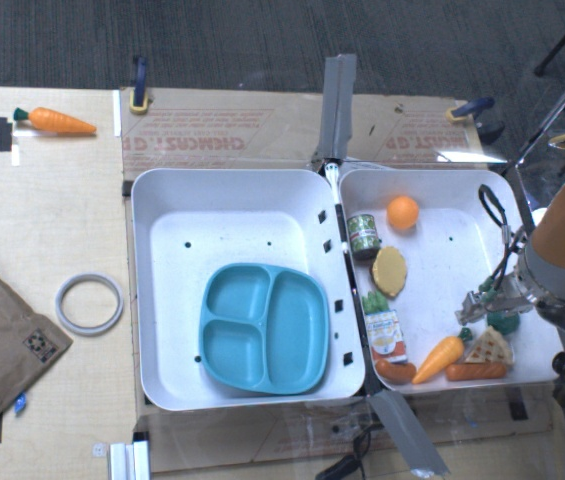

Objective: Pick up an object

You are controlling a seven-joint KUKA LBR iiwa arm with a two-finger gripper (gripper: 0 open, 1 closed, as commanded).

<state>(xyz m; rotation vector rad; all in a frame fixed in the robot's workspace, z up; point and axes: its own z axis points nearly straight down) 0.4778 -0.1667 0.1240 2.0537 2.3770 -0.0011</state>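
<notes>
The gripper (480,306) sits low over the near right part of the right bin (432,193), and its fingers (469,311) are too small and cluttered to judge whether they are wide or narrow; nothing can be seen held between them. Just under and beside them lies a green-topped item (505,320) (too hidden to name), and touching that, toward the near wall, a sandwich wedge (488,348) resting above a sausage (478,371). Just left of the wedge is the toy carrot (438,358), the likeliest pick to my eye, since it stands a little freer than its neighbours. Its long axis runs on a diagonal, the pointed tip toward the near left corner and the thicker leafy end up and right toward the gripper. To grasp it well, I would turn the fingers across that axis and close on the thick middle, dropping straight down so the wedge is not shoved. Farther out lie a pouch (383,330), a potato (390,270), a green can (363,234) and an orange (402,213). The left bin (162,198) holds a blue divided plate (264,328).
</notes>
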